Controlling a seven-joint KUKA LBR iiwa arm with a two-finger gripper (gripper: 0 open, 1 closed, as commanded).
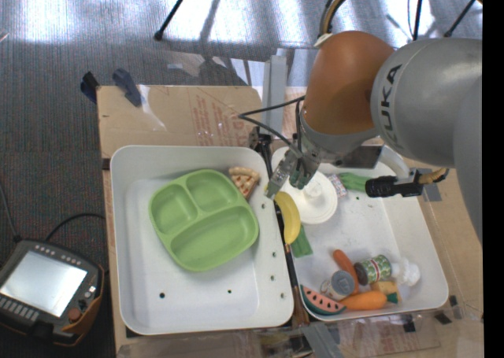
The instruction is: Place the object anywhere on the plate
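A light green divided plate (205, 219) lies in the left bin (142, 301). A small pizza-slice toy (246, 182) rests on the bin floor just off the plate's upper right corner. My gripper (288, 182) hangs over the wall between the two bins, its fingers spread and nothing between them. Directly below it a yellow banana (290, 218) lies at the left edge of the right bin (409, 230). A white round lid-like piece (317, 200) sits just right of the fingertips.
The right bin's lower corner holds a watermelon slice (324, 301), a carrot (343, 260), a small can (376, 267) and other small toys. A green item (358, 182) lies under the arm. A teach pendant (47, 286) sits off the bench at lower left.
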